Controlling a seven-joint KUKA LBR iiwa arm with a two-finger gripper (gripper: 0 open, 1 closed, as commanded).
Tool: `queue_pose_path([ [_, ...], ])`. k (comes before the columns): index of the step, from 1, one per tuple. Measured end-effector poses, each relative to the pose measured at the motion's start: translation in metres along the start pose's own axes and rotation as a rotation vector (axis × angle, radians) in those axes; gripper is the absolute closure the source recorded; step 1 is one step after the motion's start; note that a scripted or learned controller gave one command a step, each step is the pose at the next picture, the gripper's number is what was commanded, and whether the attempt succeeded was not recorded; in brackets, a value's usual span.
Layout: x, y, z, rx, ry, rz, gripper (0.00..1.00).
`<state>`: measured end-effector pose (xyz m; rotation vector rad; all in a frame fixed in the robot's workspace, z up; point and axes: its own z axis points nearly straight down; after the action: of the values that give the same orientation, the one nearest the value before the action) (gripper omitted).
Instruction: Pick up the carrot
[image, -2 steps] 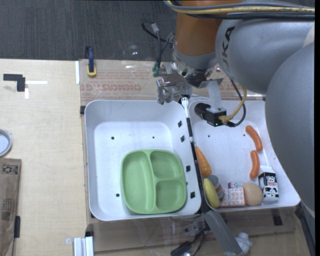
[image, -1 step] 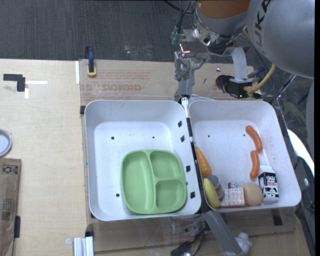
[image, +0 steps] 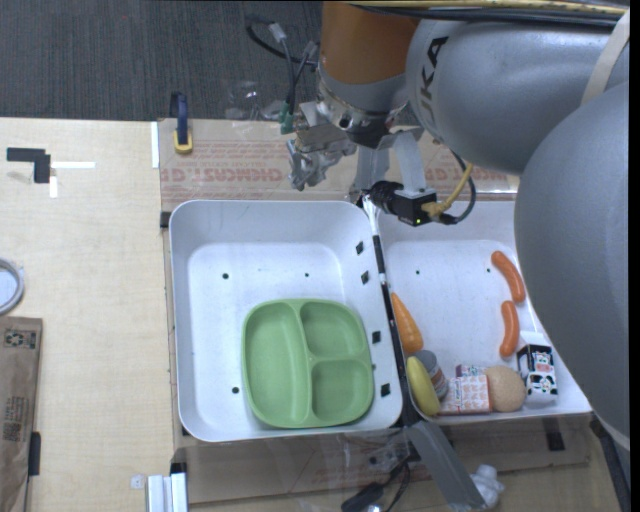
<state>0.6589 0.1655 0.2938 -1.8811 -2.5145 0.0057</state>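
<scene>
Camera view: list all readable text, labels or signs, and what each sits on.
"CHEMCO", printed upside down and repeated, partly legible: tape strip on the bench behind the bins.
"K", part of a larger marking: grey arm.
Recycling symbol: brown bag at the left edge.
Print on the small carton and pink packet: too small to read.

Robot lab: arm (image: 520, 90), white bins (image: 200, 300).

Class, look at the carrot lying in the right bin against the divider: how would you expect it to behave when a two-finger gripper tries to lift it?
The carrot looks like smooth, glossy plastic, so it may slip between fingers. Its tapered, rounded shape suggests it could roll or squirt out if pinched off-centre. It lies close against the right bin's wall, probably leaving little room on that side.
</scene>
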Motion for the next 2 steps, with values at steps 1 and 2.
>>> queue_pose_path([
  [1, 0.0451, 0.0130, 0.0652, 0.001, 0.000, -0.221, 1.00],
  [2, 0.0450, 0.0131, 0.0651, 0.001, 0.000, -0.221, 0.00],
])
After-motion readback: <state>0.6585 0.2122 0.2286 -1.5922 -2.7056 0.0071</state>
